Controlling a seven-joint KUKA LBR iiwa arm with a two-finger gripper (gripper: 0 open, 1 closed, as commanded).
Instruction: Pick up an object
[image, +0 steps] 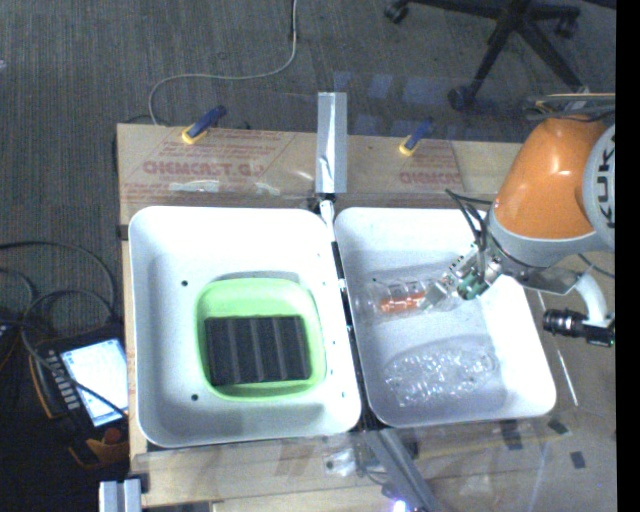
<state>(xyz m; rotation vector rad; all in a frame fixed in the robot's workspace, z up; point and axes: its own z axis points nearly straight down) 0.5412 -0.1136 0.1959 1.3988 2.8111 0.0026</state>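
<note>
At centre right, the claw (470, 281) hangs over the right bin (520, 400), its grip unreadable; a clear packet (403, 297) with orange contents lies just to its left.

The arm (560, 200) is cut off by the right edge of the view, so the lettering on its grey shell reads only in part. Its orange dome hides the far right corner of the right bin (520, 400) and the surface behind it. The gripper (470, 280) is small and partly covered by the wrist; its state cannot be made out. The clear packet (405, 297) just beside it is transparent and blurred, with an orange smear inside that is too small to identify. The clear wrapper (440, 368) nearer the camera is faint against the white floor, its outline uncertain. At the left edge, a tablet (85, 375) is cropped.
</note>
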